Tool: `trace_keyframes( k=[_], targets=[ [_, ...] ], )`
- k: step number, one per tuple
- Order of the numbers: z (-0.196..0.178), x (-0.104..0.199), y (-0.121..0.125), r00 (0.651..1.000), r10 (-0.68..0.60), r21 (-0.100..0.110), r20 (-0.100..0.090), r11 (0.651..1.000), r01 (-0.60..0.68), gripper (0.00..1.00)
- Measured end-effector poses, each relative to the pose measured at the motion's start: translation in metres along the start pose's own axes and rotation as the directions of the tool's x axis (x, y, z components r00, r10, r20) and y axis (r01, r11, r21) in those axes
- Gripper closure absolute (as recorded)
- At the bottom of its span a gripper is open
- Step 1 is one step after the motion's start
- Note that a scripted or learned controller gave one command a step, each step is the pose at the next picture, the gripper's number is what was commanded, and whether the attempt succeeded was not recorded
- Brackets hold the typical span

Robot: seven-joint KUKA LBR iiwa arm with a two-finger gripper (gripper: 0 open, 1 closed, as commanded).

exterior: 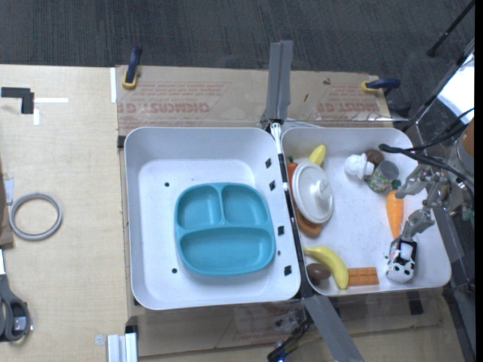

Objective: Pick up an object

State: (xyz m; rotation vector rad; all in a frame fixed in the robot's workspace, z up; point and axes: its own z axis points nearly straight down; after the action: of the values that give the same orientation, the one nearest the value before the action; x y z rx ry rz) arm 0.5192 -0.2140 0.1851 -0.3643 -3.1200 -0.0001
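At the near edge of the right bin (pixel 355 291) lie a banana (pixel 332 263), an orange block (pixel 363 277) and a black-and-white cow toy (pixel 401 263), scattered as loose pick candidates. The gripper (pixel 413 228) hangs just above the cow toy beside a carrot (pixel 395 214), apparently lining up on it; whether its jaws are open I cannot tell. Farther back sit a white lidded pot (pixel 313 194) and, in the left bin (pixel 143 225), a blue divided plate (pixel 224 229).
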Motion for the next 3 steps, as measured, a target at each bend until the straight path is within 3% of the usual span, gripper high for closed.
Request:
trace_keyframes(
  k=[1, 2, 3],
  targets=[
    [0.096, -0.086, 0.013, 0.999, -0.045, -0.001, 0.000, 0.999, 0.045, 0.00],
    [0.096, 0.008, -0.010, 0.995, 0.097, 0.000, -0.003, 0.995, -0.097, 0.00],
    [0.090, 0.008, -0.009, 0.996, 0.093, 0.000, -0.005, 0.996, -0.093, 1.00]
  ],
)
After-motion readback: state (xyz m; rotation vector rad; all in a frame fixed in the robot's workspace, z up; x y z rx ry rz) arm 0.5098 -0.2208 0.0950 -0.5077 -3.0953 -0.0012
